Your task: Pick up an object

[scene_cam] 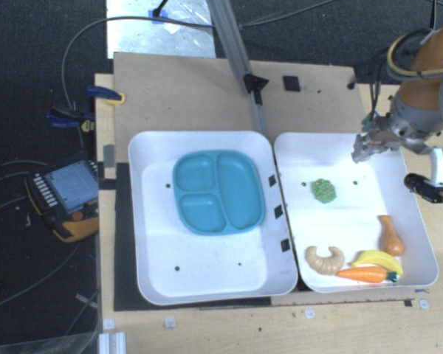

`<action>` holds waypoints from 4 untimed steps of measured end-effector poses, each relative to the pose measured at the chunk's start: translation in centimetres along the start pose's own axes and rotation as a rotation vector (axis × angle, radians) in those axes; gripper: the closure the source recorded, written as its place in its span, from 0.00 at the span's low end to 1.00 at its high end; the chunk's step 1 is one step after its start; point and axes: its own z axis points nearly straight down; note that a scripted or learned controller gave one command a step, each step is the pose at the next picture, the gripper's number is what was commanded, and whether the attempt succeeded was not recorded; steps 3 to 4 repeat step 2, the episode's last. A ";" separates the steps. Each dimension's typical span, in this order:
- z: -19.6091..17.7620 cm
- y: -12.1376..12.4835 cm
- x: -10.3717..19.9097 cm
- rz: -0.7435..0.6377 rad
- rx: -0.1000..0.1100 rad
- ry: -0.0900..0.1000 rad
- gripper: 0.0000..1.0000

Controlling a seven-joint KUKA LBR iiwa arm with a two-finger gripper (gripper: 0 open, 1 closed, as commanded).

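Camera view has the gripper (368, 146) parked over the far right corner of the right bin (295, 147), and honestly you can't tell from this angle how it's set or whether it's got anything. It's just a grey lump at the end of the arm, and nothing visibly hangs under it.

Closest thing to it is the broccoli (324, 191): it sits down and to the left of the gripper, towards the near side of the bin, on its own on bare white floor. It's a roundish clump, so no real long axis to line up with, which makes it the easy target in my opinion.

Everything else is further off, bunched along the near edge, well below the gripper. The drumstick (389, 235) stands roughly on end, pointing away from the near wall. Then the croissant (325, 259), banana (379, 259) and carrot (364, 274) are packed together, the carrot lying crossways right against the banana. Tight stuff for two fingers.

Over in the left bin (151, 198), way left of the gripper, there's a blue divided plate (218, 192).
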 end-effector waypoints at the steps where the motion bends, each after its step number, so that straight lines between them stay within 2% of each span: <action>1: -6.0 1.2 -0.3 -0.001 -0.001 -0.001 1.00; 2: -11.5 1.4 -0.3 -0.001 -0.001 -0.001 1.00; 4: -11.5 1.4 -0.3 -0.001 -0.001 -0.001 1.00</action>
